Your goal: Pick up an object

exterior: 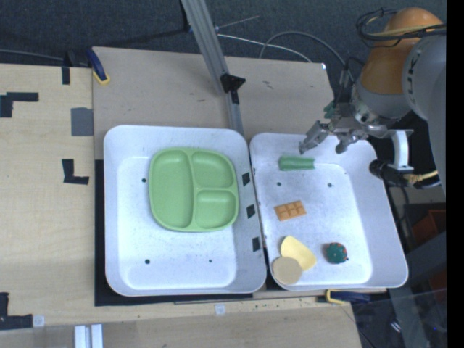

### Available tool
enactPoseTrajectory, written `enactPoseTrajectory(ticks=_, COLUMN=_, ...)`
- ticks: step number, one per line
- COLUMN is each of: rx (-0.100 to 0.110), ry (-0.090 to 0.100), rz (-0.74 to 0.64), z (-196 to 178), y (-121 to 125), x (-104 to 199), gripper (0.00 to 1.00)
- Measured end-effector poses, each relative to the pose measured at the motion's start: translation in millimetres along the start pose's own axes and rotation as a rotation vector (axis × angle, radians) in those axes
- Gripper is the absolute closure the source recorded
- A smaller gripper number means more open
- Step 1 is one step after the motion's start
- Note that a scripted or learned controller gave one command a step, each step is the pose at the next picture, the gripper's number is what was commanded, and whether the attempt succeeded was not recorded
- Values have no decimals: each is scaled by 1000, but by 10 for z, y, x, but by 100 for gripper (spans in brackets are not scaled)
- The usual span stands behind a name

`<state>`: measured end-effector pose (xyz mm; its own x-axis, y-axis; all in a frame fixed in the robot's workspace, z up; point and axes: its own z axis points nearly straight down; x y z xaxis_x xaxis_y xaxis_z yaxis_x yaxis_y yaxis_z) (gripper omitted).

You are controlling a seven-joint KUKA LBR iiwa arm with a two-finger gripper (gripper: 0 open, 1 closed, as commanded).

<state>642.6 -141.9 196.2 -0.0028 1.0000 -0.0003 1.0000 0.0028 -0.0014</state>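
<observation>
A: Gripper (325,141) position?

B: Over the far edge of the right bin (384,216), on the grey arm (413,71) reaching in from the right. Fingers spread apart, nothing between them.

A: Nearest object?

B: Green block (296,163), lying flat just below and left of the fingertips, close but apart from them as far as I can tell.

A: Others in that bin?

B: Orange waffle piece (290,210) farther toward the near side from the gripper. Well beyond it, by the near rim: a yellow piece (301,252) overlapping a tan round disc (286,270), and a small dark green ball with a red spot (335,252) off to their right.

A: Left bin (123,216)?

B: Well left of the gripper. Holds a light green divided plate (193,189), three compartments, lying flat.
</observation>
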Motion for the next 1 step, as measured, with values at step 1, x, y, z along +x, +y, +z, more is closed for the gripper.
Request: enactPoseTrajectory(ticks=1, rx=0, ry=0, rz=0, z=0, y=-1, x=-2, gripper=0)
